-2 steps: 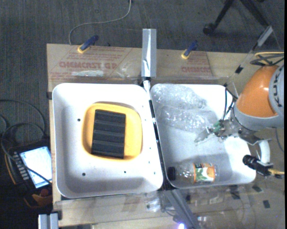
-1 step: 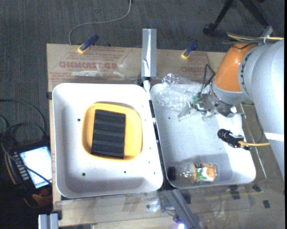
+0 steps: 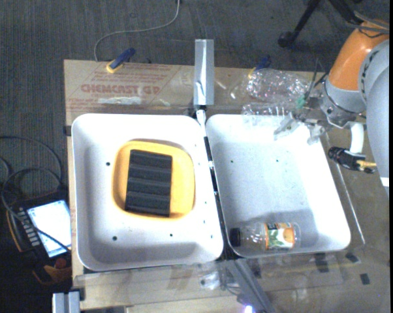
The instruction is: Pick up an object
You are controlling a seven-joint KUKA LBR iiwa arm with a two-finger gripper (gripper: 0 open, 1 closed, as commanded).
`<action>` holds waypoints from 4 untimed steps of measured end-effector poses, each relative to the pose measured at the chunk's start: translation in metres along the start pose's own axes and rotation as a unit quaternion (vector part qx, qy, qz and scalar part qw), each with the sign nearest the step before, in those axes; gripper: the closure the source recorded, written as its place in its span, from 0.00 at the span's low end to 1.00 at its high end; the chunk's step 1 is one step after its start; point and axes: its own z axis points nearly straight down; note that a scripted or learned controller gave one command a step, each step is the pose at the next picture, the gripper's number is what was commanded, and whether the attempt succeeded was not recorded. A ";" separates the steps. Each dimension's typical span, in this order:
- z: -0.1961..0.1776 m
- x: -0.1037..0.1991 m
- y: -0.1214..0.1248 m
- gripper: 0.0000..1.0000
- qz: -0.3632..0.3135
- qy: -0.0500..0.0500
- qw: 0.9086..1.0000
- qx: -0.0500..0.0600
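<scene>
The counter carries two shallow white bins side by side; a vertical metal bar stands at the far end of the seam between them.

Left bin: contains a yellow block with rounded corners, lying flat near the bin centre; a black ribbed pad lies on top of it, leaving a yellow border on all sides.

Right bin: contains a clear plastic bottle with an orange label, lying on its side against the near wall, cap end toward the left bin.

A crumpled clear plastic item sits on the counter just beyond the far rim of the right bin; it lies outside the bin.

Arm: enters from the right, orange band uppermost at the top right corner; the tool is positioned over the far right corner of the right bin, near the crumpled plastic and well apart from the bottle; whether its fingers are apart or together cannot be determined at this resolution; no object is visible between them.

A blue clamp is fixed at the far left edge of the counter.
</scene>
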 end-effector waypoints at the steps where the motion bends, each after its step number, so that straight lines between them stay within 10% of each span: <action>1: -0.086 -0.008 -0.075 0.00 -0.094 0.000 0.996 -0.003; 2: 0.012 -0.017 -0.127 0.00 -0.086 0.002 0.996 -0.005; 3: 0.062 0.048 -0.158 0.00 -0.098 0.000 0.995 -0.011; 4: 0.041 0.007 -0.109 0.00 -0.057 0.002 0.998 -0.003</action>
